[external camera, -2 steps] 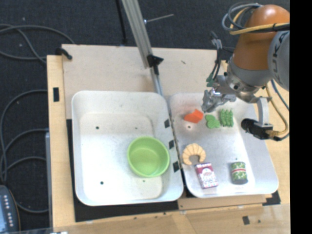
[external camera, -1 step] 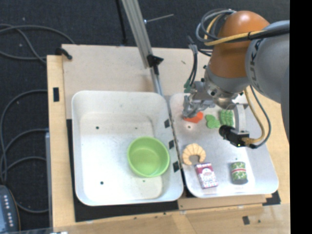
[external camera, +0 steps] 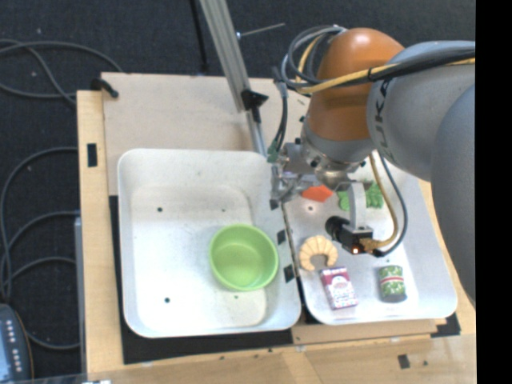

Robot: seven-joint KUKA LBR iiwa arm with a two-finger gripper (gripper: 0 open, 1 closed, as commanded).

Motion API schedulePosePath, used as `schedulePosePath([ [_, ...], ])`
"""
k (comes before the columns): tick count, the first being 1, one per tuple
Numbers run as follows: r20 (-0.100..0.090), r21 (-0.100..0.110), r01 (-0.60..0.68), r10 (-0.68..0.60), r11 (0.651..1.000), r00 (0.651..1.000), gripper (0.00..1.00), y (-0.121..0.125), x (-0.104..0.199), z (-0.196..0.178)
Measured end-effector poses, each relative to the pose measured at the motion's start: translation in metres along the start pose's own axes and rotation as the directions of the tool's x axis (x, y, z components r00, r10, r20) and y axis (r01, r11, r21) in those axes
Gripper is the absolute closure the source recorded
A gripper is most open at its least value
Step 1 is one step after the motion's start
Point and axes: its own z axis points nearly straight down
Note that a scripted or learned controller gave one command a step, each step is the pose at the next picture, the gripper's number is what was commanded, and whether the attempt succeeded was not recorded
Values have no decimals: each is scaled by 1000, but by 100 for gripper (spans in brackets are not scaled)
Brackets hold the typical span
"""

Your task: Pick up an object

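My gripper (external camera: 282, 189) hangs over the left edge of the right bin (external camera: 424, 294), close to the divide between the two bins. Just right of it lies a small orange-red piece (external camera: 318, 192), partly under the wrist. A tan croissant-shaped toy (external camera: 318, 251) rests in front of the gripper, with a pink box (external camera: 339, 287) and a green can (external camera: 391, 283) nearer the bin's front edge. Behind a black cable, a green and white item (external camera: 371, 196) shows in part. A lime green bowl (external camera: 243, 257) stands in the left bin (external camera: 160, 214).
The grey arm with its orange band (external camera: 352, 78) covers the back of the right bin. A slanted metal rail (external camera: 228, 54) rises behind the bins. Black cables loop over the right bin near the croissant toy.
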Motion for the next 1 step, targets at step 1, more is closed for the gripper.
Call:
schedulePosePath([
  [1,-1,0,1,-1,1000,1000,100,-2,48,-7],
])
